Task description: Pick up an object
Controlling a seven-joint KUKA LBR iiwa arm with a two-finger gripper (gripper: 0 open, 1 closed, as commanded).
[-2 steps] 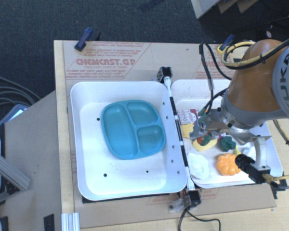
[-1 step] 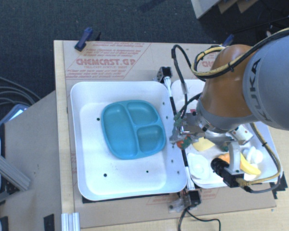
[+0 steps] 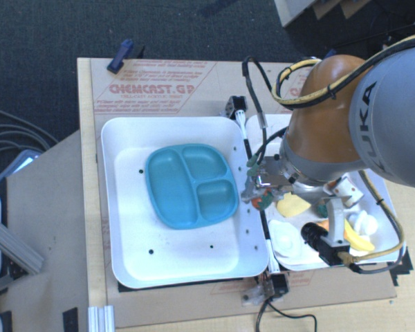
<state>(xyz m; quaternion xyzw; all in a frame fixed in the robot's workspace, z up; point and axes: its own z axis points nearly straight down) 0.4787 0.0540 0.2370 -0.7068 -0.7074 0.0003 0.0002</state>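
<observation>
— Where is the hand [image 3: 257, 184] now?

— Down low, tucked under the wrist, right at the wall between the two bins, on the right bin's [image 3: 294, 260] side. The arm's bulk covers it, so I can't tell how far open it is, and I can see nothing in its grip.

— What is there to pick?

— Closest is a small green-and-red thing [image 3: 264, 200], just beside the hand and hard against the divider. Next to that lies a pale yellow piece [image 3: 292, 205], then a white round thing [image 3: 285, 238] nearer the front. Another yellow piece [image 3: 360, 240] sits well off to the right. The blue plate [image 3: 192, 185] lies alone in the left bin [image 3: 124, 185].

— Which would you go for?

— The pale yellow piece, I think. The little one by the wall leaves no room on the divider side, and the plate looks too broad and flat to grip. I'd move away from the wall, centre over the yellow piece, come straight down, close gently, then lift slowly to check it comes up.
</observation>
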